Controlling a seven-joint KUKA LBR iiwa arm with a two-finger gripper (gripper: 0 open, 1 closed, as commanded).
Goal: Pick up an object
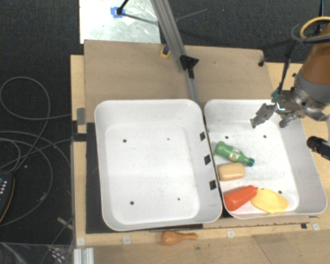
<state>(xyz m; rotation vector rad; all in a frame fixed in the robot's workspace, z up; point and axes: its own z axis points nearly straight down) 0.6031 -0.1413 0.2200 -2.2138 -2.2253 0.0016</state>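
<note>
The left bin (pixel 148 164) sits on the worktop (pixel 231 73). Just in front of it lies an orange-brown pear-shaped toy (pixel 177 236). In the right bin (pixel 297 164), near the divider, lie a green bottle (pixel 234 153), a tan block (pixel 231 172), a red pepper (pixel 240 196) and a yellow piece (pixel 270 200). Above that bin's far side, the pincer (pixel 274 116) hangs spread, grasping nothing.

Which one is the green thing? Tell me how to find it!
Look at the right white bin, the one under the gripper. Four toys huddle along its left wall, toward the near corner, and the green bottle is the farthest back, lying on its side just above a tan block. It is the only green one; the others are tan, red and yellow.
</note>
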